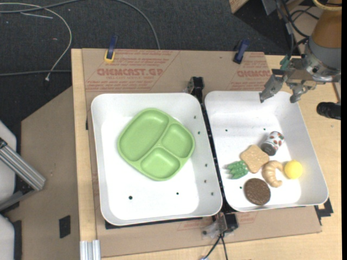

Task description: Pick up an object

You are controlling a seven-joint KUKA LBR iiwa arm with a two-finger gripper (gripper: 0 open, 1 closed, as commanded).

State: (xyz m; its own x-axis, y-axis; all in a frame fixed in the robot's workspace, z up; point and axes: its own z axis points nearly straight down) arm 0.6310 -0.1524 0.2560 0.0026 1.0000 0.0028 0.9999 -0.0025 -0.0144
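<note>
- Plate (156, 143), green with three wells, lies tilted in the left bin (103, 161).
- Right bin (238, 112) holds a cluster near its front: green sprig (237, 169), cracker (254, 157), brown disc (256, 191), croissant (272, 173), small can (272, 142), yellow ball (293, 169). Cracker and croissant touch.
- Gripper (282, 95) hangs over the right bin's back right corner, fingers apart, nothing between them, well apart from the cluster.

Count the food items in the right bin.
6, clustered at its near end: cracker, can, greens, croissant, lemon, cookie. None seems hidden.
</note>
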